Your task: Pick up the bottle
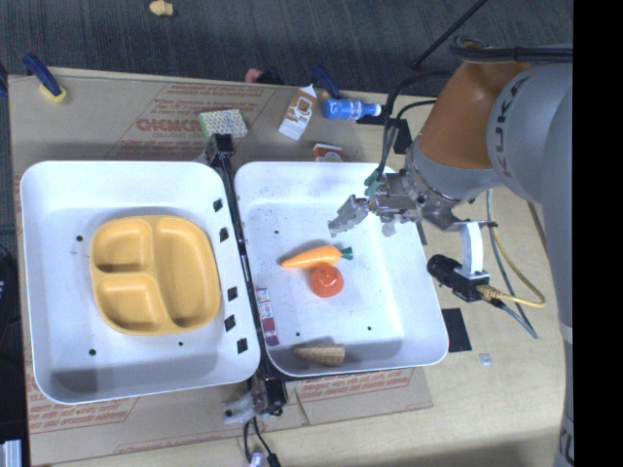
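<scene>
The bottle (344, 110) is small and blue with a white cap end. It lies on its side on the cardboard behind the right bin (414, 334), outside both bins. My gripper (358, 215) hangs over the upper right part of the right bin, well in front of the bottle and slightly to its right. It sits just above and to the right of an orange carrot (311, 257). I see nothing held in it.
A red tomato-like ball (326, 281) lies beside the carrot, and a tan bread piece (319, 354) rests at the right bin's front wall. The left bin (49, 358) holds a yellow divided plate (156, 272). Small cartons (298, 113) and a green packet (222, 123) lie near the bottle.
</scene>
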Controlling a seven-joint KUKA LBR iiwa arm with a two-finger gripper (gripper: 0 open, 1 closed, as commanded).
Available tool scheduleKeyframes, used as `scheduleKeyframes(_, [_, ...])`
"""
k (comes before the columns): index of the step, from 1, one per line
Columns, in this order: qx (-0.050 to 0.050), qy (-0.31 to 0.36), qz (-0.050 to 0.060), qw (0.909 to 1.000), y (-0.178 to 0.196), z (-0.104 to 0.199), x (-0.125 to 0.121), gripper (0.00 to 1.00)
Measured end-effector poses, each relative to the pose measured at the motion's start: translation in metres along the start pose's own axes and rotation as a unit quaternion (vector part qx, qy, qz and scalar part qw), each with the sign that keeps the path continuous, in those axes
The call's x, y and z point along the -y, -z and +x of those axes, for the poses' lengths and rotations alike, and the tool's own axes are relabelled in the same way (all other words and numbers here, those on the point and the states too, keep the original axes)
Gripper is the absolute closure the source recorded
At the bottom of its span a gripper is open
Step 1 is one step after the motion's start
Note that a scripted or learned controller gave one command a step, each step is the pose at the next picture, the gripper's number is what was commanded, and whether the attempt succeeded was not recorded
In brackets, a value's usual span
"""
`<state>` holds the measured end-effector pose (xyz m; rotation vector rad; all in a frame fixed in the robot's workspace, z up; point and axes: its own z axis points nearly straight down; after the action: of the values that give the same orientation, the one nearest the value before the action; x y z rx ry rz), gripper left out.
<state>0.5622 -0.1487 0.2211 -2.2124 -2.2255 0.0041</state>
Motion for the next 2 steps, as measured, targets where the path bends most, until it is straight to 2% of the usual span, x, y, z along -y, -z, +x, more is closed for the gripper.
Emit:
scheduleKeyframes(1, [0.0, 0.002, 0.001, 1.0, 0.01, 0.0, 0.0, 1.0])
scheduleKeyframes(2, [-0.001, -0.133, 0.001, 0.9911, -0.055, -0.062, 0.044, 1.0])
